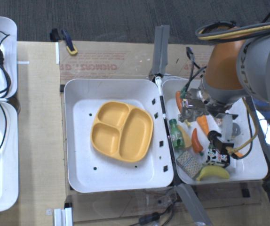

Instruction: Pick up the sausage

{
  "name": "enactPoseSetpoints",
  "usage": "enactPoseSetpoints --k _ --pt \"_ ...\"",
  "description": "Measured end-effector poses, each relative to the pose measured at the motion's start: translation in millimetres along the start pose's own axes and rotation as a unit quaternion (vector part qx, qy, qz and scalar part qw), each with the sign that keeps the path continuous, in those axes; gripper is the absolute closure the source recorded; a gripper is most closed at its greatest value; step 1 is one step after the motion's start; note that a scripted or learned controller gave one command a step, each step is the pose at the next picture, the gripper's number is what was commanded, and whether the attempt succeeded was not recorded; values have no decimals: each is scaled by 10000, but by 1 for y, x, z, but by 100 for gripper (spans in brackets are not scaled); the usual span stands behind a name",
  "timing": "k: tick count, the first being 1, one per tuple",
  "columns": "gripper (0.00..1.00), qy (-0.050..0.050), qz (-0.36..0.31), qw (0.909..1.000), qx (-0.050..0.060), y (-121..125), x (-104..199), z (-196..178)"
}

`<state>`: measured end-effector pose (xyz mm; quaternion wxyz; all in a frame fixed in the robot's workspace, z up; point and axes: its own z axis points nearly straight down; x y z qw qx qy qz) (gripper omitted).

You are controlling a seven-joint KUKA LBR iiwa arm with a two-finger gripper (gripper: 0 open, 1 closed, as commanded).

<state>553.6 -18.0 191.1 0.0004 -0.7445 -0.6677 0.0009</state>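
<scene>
A reddish, elongated piece that looks like the sausage lies in the right bin, between a green bottle and an orange carrot. My gripper hangs low over the bin's upper left part, just above and left of the carrot and a short way up from the sausage. The grey arm with its orange band covers the bin's back half. Nothing can be seen held in the gripper.
The left bin holds a yellow divided plate. In the right bin's front lie a banana, a speckled sponge and a black-and-white toy. Another orange-red piece lies by the gripper. Cables hang at the far left.
</scene>
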Motion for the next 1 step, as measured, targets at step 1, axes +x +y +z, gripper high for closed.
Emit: enactPoseSetpoints --k 1 --pt "100 -11 -674 9977 -3 84 46 -32"
